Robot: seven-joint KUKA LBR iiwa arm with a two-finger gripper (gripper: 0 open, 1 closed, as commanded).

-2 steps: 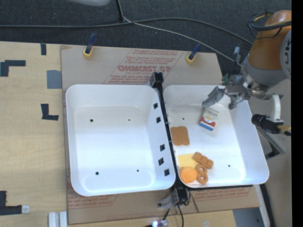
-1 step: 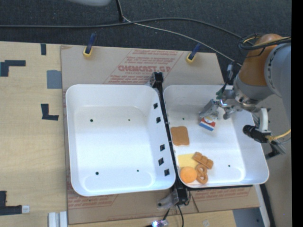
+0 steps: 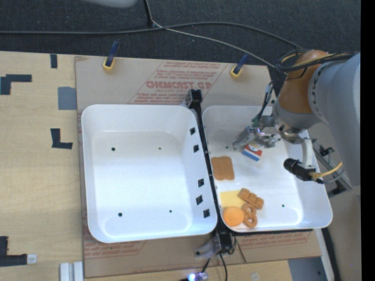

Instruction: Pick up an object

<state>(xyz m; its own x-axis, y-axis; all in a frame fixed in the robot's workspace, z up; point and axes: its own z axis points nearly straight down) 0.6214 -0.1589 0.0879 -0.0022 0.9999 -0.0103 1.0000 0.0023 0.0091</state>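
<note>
Below, cardboard-topped bench [image 3: 170,78] (seemingly dark carpet [image 3: 246,10] behind)

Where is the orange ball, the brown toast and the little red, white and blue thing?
orange ball [image 3: 234,216], camera view, middle of its round top.
brown toast [image 3: 222,168], camera view, centre of its flat face.
red, white and blue thing [image 3: 252,153], camera view, its middle.

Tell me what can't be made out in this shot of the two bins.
- Gripper: finger state unreadable, too small and blurred in the camera view.
- Red, white and blue item: partly covered by the gripper, identity unclear.
- Yellow piece: partly hidden under the orange ball and pretzel-like pieces.
</note>
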